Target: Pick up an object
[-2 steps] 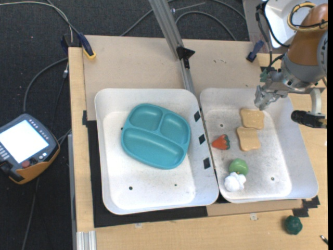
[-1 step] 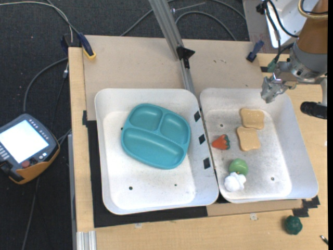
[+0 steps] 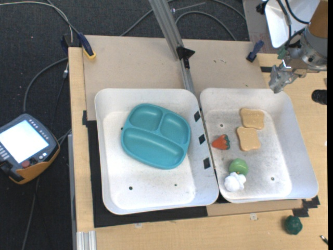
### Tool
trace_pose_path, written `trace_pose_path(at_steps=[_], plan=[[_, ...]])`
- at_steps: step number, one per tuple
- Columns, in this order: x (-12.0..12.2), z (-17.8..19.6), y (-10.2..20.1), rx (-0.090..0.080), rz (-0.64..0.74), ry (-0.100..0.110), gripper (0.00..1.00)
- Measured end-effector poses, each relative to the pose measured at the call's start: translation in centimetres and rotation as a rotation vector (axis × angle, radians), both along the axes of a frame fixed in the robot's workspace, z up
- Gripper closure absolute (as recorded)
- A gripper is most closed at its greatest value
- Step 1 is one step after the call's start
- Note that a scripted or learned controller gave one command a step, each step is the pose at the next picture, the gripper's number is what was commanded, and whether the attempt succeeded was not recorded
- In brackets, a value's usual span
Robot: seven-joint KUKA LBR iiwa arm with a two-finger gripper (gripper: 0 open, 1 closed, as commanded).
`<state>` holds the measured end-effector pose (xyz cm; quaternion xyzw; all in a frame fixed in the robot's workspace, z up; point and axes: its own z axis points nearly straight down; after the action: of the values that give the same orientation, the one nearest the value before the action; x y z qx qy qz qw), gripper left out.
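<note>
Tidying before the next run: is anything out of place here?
Yes: a dark green ball lies on the bench outside the right bin, near its front corner, while the other small items sit inside that bin.

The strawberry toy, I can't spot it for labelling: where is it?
The strawberry toy lies in the right bin near its left wall, just left of the lower toast piece.
</note>
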<state>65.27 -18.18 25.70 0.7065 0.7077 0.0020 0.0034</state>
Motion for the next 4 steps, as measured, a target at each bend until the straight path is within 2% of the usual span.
trace_pose_path(at_steps=[1, 2, 4], plan=[[-1.8, -0.1, 4.2, 0.004, 0.002, 0.010, 1.00], [-4.1, -0.6, 9.4, 0.004, 0.003, 0.011, 1.00], [-7.2, -1.5, 21.1, 0.006, 0.006, 0.011, 1.00]])
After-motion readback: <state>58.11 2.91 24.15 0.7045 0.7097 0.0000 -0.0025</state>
